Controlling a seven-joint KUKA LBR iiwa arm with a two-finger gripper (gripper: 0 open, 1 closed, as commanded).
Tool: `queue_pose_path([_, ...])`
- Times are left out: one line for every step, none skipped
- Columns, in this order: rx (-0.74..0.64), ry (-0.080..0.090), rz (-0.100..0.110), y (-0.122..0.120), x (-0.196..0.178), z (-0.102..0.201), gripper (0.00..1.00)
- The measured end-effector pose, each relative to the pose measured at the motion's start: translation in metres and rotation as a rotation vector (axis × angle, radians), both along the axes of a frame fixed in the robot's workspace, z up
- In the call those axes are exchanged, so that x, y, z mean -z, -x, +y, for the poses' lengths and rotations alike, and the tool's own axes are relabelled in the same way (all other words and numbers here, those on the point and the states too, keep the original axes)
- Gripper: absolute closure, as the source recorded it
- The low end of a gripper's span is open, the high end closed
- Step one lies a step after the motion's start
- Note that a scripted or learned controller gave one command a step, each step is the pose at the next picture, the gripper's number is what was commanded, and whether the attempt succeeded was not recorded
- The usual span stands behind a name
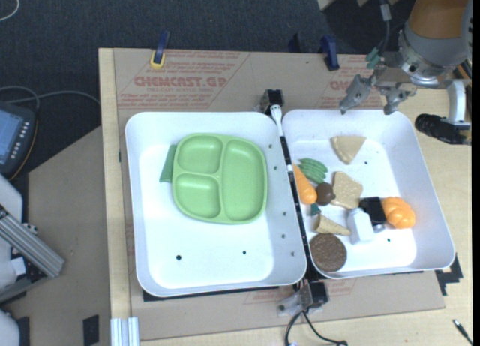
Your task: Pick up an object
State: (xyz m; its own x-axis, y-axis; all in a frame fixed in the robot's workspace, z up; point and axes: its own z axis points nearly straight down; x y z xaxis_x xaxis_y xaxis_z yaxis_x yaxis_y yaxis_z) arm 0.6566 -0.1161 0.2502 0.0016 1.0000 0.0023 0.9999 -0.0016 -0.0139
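Note:
My gripper [372, 98] hangs open above the far rim of the right bin [427, 187], nothing between its fingers. Below it in that bin lie several toy foods: a tan wedge [348, 147], a green leaf piece [313, 165], an orange carrot [304, 186], a tan bread slice [346, 189], a small dark brown ball [324, 193], an orange fruit [398, 212], a black block [372, 209], a white block [359, 227], a pale wedge [330, 224] and a round brown patty [328, 251].
The left bin [146, 209] holds a green three-compartment plate [221, 178]. A cardboard sheet [217, 74] lies under both bins, held by a yellow clamp [158, 55] and a blue clamp [328, 50] at the far edge.

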Motion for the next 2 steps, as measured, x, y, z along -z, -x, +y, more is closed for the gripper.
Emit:
queue_pose_path([-0.002, 0.002, -0.013, -0.002, -0.008, 0.000, 0.00])
queue_pose_path([-0.002, 0.001, -0.008, -0.005, 0.035, 0.000, 0.00])
